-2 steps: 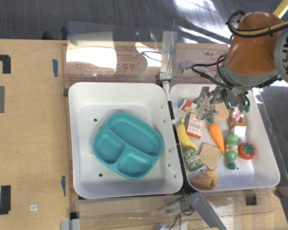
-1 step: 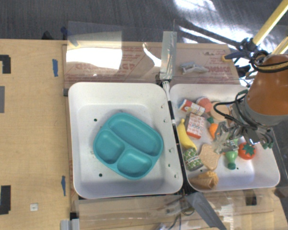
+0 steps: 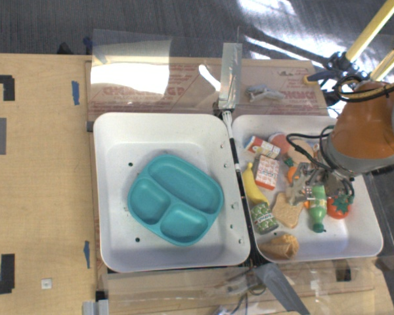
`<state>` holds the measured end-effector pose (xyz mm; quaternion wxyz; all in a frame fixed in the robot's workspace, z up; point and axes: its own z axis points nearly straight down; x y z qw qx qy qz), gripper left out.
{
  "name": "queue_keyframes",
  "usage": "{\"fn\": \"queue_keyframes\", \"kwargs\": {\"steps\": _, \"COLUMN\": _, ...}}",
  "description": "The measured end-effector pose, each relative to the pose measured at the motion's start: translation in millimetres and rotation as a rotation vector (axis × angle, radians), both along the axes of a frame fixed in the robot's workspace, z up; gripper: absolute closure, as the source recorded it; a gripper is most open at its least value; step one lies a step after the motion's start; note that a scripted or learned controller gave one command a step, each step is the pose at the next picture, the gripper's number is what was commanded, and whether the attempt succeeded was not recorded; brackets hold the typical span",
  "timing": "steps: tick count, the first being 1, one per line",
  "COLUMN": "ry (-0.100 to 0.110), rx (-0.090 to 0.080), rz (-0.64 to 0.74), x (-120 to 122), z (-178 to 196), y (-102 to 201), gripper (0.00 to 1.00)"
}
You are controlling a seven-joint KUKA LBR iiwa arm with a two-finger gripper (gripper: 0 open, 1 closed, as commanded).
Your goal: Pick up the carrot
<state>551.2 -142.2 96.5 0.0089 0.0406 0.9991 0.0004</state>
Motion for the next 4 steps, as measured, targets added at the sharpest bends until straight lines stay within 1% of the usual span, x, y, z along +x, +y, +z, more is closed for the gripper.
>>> {"fn": "queue_keyframes", "kwargs": {"steps": 1, "ry": -0.01, "rx": -0.004, "rz": -0.001, "x": 2.1, "z": -2.1, "y": -1.0, "gripper": 0.0}}
{"fn": "queue_keyframes", "kwargs": {"steps": 2, "ry": -0.003, "rx": -0.002, "rz": 0.001, "x": 1.7, "z": 5.4, "y": -0.2, "gripper": 1.0}}
{"fn": "queue_keyframes", "kwargs": {"steps": 3, "ry": 0.0, "rx": -0.005, "rz": 0.103, "x": -48.8, "z": 197.1, "y": 20.1, "gripper": 1.0}}
{"fn": "queue_keyframes", "kwargs": {"steps": 4, "ry": 0.001, "rx": -0.004, "rz": 0.103, "x": -47.9, "z": 203.7, "y": 21.0, "gripper": 1.0}}
